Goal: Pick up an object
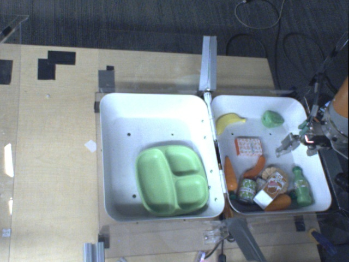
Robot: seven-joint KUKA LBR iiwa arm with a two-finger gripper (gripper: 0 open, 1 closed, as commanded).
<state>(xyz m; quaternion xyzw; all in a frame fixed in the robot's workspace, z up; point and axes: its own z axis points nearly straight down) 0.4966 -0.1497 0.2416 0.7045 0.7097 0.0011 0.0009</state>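
No object is in the gripper (293,143) yet; the candidates all lie in the right bin (322,203). The nearest is the green bottle (300,185) by the right wall, with a round packet (274,181) just beside it. The gripper hangs over bare floor in the bin's right half, jaws spread and empty. My advice: drop straight onto a lone piece such as the green lump (272,118) or the red box (248,146), which have open room around them. The lower pile is crowded, and the wall cramps the bottle.
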